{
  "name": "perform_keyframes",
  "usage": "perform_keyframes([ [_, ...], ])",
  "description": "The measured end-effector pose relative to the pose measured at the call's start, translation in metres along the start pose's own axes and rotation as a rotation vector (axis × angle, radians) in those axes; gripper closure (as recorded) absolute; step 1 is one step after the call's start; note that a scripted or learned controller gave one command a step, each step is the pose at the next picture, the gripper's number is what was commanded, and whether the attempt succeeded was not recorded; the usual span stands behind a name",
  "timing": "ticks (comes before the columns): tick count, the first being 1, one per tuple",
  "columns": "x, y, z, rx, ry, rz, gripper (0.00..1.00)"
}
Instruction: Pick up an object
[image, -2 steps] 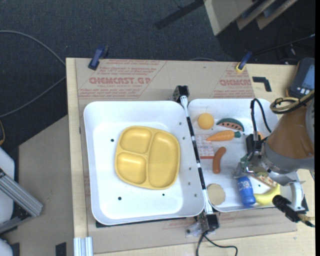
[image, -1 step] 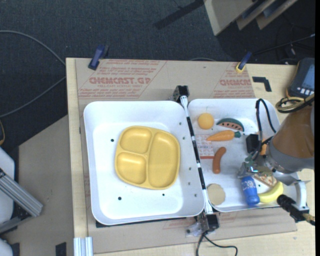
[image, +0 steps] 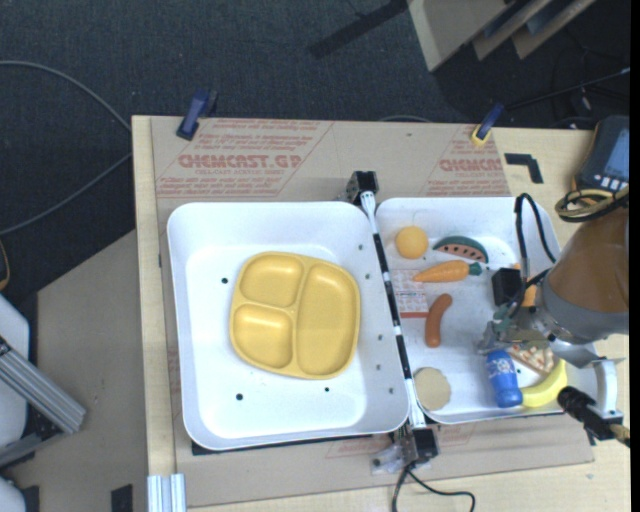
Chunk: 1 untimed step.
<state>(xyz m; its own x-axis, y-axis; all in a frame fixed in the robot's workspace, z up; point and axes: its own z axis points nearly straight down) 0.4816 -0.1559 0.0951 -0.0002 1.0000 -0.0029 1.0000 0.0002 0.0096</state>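
Where gripper (image: 503, 338) hovers, blue bottle (image: 503, 379)

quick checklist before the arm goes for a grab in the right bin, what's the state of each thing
1. Gripper over the right bin: ok, it sits low at that bin's right side.
2. Finger state: cannot tell.
3. Anything held: cannot tell.
4. Nearest targets: ok, blue bottle and banana lie just below the gripper.
5. Clutter near them: not ok, bottle and banana touch, a pizza slice crowds them.
6. Easier picks: ok, sausage, carrot and orange lie apart.
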Motion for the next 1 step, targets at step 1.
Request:
perform_keyframes([
  [1,0.0379,0.0248,-0.0134,0.009,0.003,-0.001,1.0],
])
